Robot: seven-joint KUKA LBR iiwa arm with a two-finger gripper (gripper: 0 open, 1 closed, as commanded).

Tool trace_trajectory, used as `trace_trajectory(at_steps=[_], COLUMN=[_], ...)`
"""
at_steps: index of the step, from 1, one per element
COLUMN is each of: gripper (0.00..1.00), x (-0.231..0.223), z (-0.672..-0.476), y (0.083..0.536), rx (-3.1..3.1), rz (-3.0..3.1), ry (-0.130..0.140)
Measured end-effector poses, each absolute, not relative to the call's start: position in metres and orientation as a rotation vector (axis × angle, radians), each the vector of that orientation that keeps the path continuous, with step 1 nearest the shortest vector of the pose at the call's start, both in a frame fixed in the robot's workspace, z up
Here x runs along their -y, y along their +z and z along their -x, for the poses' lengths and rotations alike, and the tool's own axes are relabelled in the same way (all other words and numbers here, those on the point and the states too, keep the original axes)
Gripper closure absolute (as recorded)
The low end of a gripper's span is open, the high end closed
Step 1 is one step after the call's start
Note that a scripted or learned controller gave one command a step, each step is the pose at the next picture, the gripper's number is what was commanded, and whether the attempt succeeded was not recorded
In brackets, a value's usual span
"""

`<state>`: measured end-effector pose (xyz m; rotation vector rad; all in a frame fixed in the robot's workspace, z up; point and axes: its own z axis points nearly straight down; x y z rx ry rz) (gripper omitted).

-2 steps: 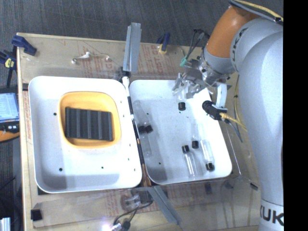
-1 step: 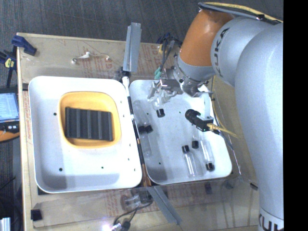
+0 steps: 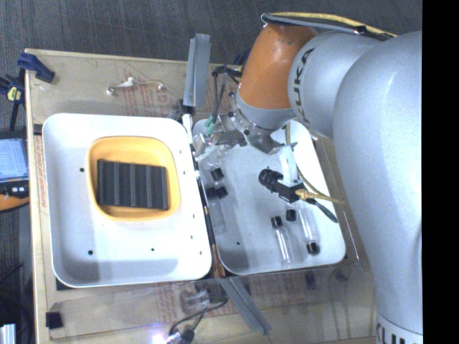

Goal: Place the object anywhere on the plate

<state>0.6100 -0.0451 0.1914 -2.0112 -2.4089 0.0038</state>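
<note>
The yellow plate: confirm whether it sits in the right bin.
No. The yellow plate lies in the left bin, with a dark ridged block on it, while the arm reaches over the right bin.

Blue clamp [image 3: 34,66] at wooden bench's [image 3: 86,84] far-left corner.

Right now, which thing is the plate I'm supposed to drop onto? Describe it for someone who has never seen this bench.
Look at the left white bin, the one away from the arm. In its middle lies the plate, a rounded square with a yellow-orange rim and a dark ribbed centre. It is the only coloured thing there; the small clear and black pieces lie in the right bin.
</note>
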Motion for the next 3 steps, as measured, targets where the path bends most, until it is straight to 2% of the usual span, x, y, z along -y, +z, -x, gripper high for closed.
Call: trace_trajectory(at_steps=[2,3], gripper=[1.00,0.00], x=[-0.009,-0.009], z=[-0.591,-0.591], y=[0.190,0.190], rx=[2.782,2.783], rz=[1.446,1.446], ry=[0.006,0.006])
